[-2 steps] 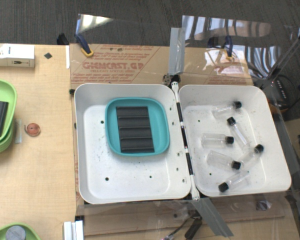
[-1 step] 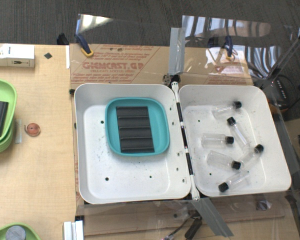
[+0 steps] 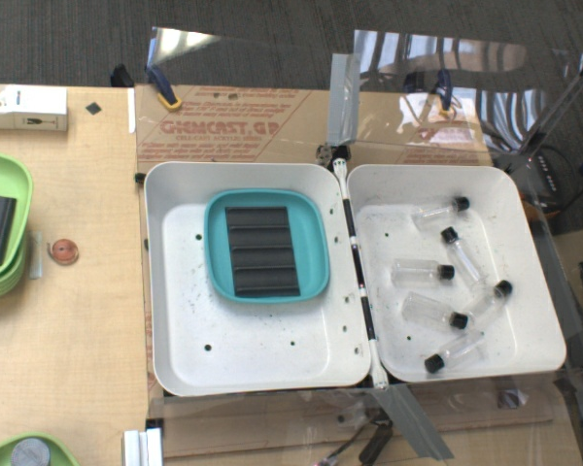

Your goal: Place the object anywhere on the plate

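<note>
Six clear black-capped vials [image 3: 447,260] beside a ridged teal plate [image 3: 267,247]

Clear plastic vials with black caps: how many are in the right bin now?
6, all in the right white bin: top, upper middle, centre-left, right, lower middle, bottom. They are transparent, so one may be hidden.

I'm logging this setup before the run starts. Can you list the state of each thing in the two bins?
Teal plate: lying flat in the left bin, with a dark ridged insert on it.
Clear vials: six with black caps, all lying on their sides, scattered in the right bin.
No vial is on the plate yet.
</note>
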`<act>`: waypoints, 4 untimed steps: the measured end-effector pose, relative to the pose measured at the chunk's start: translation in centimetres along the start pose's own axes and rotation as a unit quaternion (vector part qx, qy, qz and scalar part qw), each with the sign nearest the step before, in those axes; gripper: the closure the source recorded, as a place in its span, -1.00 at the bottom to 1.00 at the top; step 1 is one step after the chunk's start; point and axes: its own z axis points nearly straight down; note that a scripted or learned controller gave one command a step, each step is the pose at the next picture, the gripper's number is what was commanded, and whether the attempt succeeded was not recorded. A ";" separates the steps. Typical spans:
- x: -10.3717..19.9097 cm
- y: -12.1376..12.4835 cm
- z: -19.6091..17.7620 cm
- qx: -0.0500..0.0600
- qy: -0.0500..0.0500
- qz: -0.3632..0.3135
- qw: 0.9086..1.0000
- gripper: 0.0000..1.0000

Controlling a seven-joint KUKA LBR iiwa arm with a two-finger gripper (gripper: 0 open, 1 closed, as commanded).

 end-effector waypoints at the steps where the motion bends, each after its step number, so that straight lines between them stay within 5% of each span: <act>1: 0.5 0.1 0.0 0.000 0.001 -0.001 1.000 -1.00; 2: 1.2 0.2 0.0 0.000 0.001 0.000 1.000 -1.00; 3: -1.9 -0.3 0.0 0.001 0.000 0.003 1.000 -1.00; 4: -0.3 -0.1 0.0 0.000 0.000 0.000 1.000 -1.00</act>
